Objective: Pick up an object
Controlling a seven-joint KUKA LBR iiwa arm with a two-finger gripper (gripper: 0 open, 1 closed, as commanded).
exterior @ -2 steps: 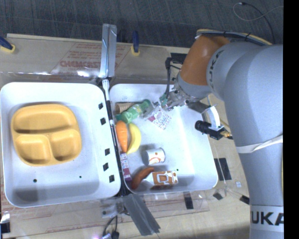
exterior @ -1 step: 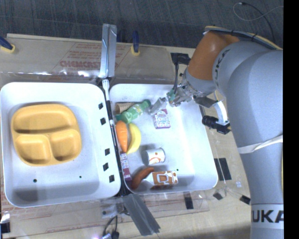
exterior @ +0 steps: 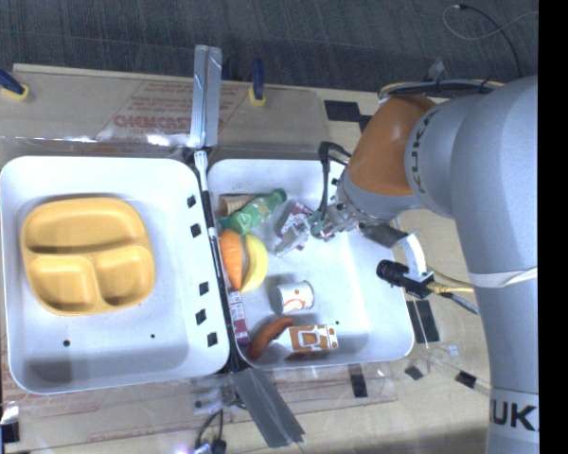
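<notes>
I see crinkled wrapper [exterior: 292, 227] at right bin [exterior: 383, 334] back, touching gripper [exterior: 324, 223]; likely light, soft, slippery, so pinch bunched middle. Fingers' state: cannot tell. Bottle [exterior: 254, 211], carrot [exterior: 232, 258], banana [exterior: 256, 261] beside; yellow tray [exterior: 87, 253] in left bin.

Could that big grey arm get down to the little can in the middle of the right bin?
Probably yes. The can lies with bare bin floor around it and nothing on top, and the tool is just above it in the picture, over the same right bin.
</notes>
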